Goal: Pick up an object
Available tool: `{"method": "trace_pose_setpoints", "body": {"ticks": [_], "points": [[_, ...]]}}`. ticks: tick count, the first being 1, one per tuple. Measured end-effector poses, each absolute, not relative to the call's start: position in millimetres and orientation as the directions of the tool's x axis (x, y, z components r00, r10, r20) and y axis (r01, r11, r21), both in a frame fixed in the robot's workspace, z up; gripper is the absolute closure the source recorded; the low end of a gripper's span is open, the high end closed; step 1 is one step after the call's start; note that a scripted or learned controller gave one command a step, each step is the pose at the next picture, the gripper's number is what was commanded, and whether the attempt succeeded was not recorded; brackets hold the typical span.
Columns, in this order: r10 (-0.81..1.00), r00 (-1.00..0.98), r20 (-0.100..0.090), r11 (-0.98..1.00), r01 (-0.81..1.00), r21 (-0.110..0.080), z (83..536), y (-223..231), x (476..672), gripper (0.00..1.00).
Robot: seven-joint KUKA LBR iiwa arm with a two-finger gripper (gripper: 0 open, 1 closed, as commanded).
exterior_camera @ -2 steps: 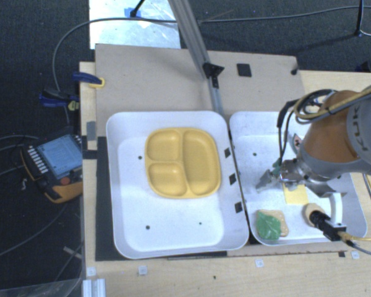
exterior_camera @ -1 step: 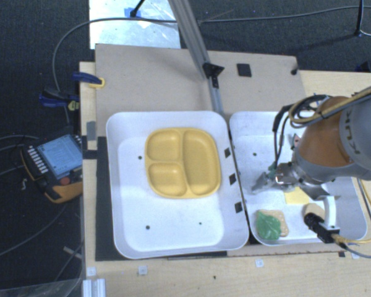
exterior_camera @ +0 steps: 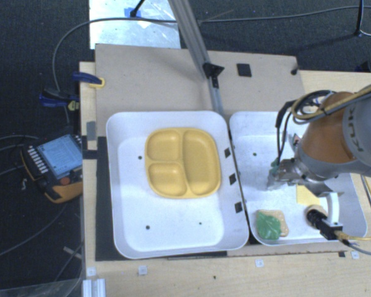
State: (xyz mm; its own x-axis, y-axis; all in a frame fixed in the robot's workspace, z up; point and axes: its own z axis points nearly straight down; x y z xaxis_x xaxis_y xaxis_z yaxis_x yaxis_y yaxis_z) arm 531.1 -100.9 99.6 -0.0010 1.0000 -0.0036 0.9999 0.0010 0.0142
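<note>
Below, tan bench (exterior_camera: 148,79) on dark carpet (exterior_camera: 31,36)

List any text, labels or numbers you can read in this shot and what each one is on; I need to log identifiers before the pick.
No legible text anywhere in the camera view.
Handheld device left of the bins: its lit blue screen is too blurred to read.
Black square tag on the cardboard backing: no markings can be made out.
Yellow divided tray, green object and both white bins: plain, no visible print.
</note>
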Motion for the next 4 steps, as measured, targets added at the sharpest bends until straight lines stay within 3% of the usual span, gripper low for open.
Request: {"method": "trace_pose_setpoints", "body": {"ticks": [1, 2, 3, 4], "points": [[1.0, 0.0, -0.001, 0.0, 1.0, 0.004, 145, -106, 526.9, 1.0], [1.0, -0.002, -0.002, 0.002, 1.0, 0.007, 199, -117, 529.7, 1.0], [1.0, -0.004, 0.0, 0.004, 1.0, 0.003, 214, -117, 530.9, 1.0], [1.0, -0.01, 0.001, 0.01, 1.0, 0.003, 227, -64, 532.6, 1.0]]}}
